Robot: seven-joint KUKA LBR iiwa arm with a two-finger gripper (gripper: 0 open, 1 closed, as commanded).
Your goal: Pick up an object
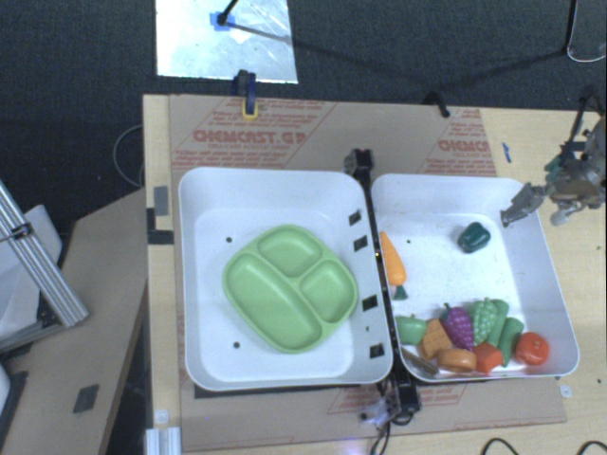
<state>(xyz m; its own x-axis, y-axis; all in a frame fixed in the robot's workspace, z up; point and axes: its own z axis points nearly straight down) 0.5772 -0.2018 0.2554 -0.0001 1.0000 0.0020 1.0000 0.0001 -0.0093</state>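
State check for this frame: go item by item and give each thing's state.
Gripper: fingers spread open, holding nothing, over right bin's far right edge.
Green divided plate: flat in left bin, nothing on it.
Dark green toy: alone, apart from gripper.
Carrot: against right bin's left wall.

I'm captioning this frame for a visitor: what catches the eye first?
A pale green divided plate sits in the left bin. A bright heap of toy fruit and vegetables crowds the right bin's near edge, a dark green piece lying apart. The gripper hangs at the far right rim.
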